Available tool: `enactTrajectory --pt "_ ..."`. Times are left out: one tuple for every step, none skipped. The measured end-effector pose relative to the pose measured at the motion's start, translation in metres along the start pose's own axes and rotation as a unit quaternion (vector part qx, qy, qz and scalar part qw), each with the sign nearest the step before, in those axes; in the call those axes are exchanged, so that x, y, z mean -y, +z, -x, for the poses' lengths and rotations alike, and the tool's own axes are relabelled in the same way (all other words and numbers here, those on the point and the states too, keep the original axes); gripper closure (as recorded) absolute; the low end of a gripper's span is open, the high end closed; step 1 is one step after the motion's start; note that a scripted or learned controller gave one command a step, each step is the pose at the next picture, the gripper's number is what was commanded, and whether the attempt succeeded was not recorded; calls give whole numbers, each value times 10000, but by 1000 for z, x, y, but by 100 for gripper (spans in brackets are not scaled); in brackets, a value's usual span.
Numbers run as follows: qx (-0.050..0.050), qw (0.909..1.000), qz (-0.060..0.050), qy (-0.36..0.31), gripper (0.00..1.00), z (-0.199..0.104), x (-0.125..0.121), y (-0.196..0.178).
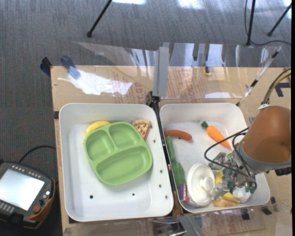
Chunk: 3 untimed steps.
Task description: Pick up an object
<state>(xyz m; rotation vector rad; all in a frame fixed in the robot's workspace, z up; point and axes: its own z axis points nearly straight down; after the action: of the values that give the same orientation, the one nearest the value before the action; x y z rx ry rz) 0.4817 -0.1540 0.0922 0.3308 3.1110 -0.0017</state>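
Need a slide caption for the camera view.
Gripper low over right bin; green plate in left bin.

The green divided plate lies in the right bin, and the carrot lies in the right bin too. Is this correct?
Not quite. The camera view shows the green divided plate in the left bin, not the right one. The carrot does lie in the right bin.

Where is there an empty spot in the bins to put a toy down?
Bare floor lies in the left bin in front of the green plate, and in the right bin behind the sausage. It is crowded by the gripper, around the white bowl.
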Motion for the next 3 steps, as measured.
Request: enactTrajectory --pt "69 10000 -11 -46 100 5 0 -15" --pt "27 10000 -7 -52 0 2 -1 -11" --pt "33 10000 -17 -80 100 3 0 -21"
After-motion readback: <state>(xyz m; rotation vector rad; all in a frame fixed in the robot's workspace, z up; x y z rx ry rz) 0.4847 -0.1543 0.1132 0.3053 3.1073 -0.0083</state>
